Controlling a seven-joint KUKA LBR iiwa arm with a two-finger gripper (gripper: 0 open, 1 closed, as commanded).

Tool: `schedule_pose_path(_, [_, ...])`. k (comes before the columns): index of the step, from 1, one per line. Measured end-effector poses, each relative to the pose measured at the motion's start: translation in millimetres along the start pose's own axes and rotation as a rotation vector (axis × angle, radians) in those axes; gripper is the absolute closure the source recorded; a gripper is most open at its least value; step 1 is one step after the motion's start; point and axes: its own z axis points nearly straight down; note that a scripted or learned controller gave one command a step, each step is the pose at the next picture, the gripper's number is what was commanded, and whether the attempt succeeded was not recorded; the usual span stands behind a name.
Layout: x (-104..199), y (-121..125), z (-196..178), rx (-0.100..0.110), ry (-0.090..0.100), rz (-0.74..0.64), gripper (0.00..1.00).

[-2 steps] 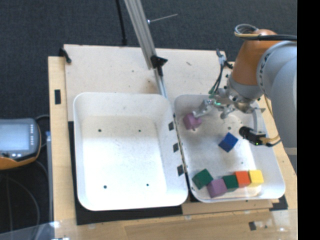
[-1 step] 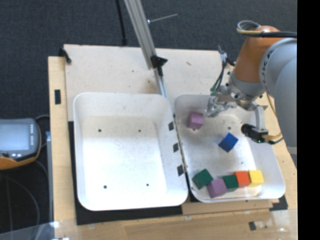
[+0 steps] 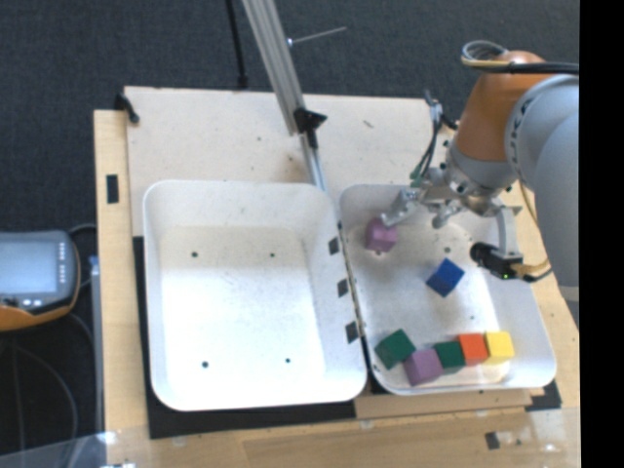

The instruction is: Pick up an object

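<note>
The right bin (image 3: 492, 305) holds several small blocks. A pink block (image 3: 380, 235) lies near its back left corner. A blue cube (image 3: 445, 278) sits in the middle. Along the front wall are a green cube (image 3: 395, 347), a purple cube (image 3: 423, 366), a second green cube (image 3: 449, 355), an orange cube (image 3: 474, 348) and a yellow cube (image 3: 499, 345). My gripper (image 3: 420, 211) hangs over the back of this bin, open, with nothing between its fingers. Its left finger (image 3: 399, 206) ends just above and right of the pink block.
The left bin (image 3: 156, 261) stands beside the right one, sharing a middle wall. A slanted metal rail (image 3: 278, 61) rises from behind the bins. A black cable and sensor (image 3: 495, 258) hang off the arm over the right bin's right side.
</note>
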Motion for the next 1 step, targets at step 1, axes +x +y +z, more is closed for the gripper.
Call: schedule_pose_path(1, [-55.6,-28.7,-126.0,0.005,0.002,0.014,0.0])
